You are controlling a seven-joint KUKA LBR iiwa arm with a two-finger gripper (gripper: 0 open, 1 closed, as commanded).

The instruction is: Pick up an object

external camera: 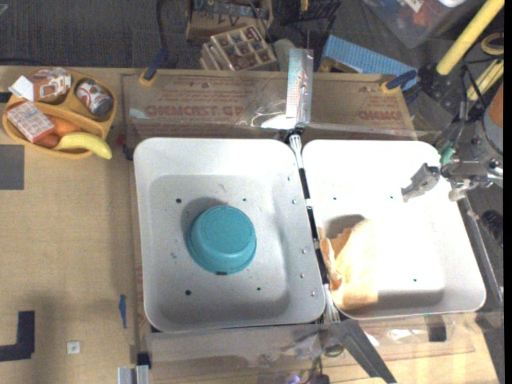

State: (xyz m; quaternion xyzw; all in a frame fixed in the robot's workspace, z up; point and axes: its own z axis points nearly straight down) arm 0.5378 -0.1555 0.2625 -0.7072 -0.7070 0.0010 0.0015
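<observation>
A teal bowl (222, 239) lies upside down in the middle of the left bin (160, 174). A tan and orange soft object (350, 264) leans against the left wall of the right bin (448, 286), near its front. My gripper (419, 183) hangs over the upper right part of the right bin, well apart from the tan object and with nothing visibly in it. The arm's wrist (472, 168) reaches in from the right edge.
A yellow tray (48, 144) with a banana and toy food sits on the bench at the far left. Cardboard (208, 102) lines the back behind the bins, with boxes and cables beyond. A yellow bar (474, 24) crosses the top right.
</observation>
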